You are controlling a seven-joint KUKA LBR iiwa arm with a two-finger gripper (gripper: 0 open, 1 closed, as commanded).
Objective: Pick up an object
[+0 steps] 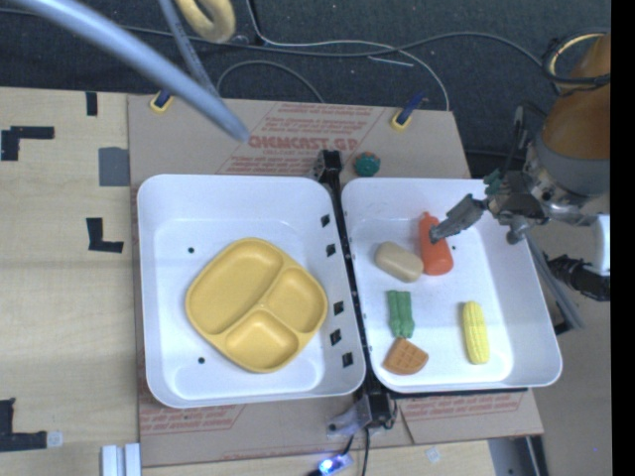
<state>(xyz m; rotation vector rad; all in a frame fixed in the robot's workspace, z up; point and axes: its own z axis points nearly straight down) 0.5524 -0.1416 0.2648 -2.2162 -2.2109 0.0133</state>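
Carrot [434,250], the orange-red one, lies in the right bin [526,365] next to a tan potato-shaped toy [398,261], and the claw [448,224] hangs right over its top end. I cannot tell if the claw is released or clenched, and nothing looks gripped yet, so I think the arm is only getting ready to grab. Next it should go down, close around the carrot, and stay off the tan toy beside it.

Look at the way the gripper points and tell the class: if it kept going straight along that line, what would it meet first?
The gripper slants down and leftward over the right bin. Straight on, it would likely first meet the orange-red carrot-like toy just below its tip, though its height above it is unclear.
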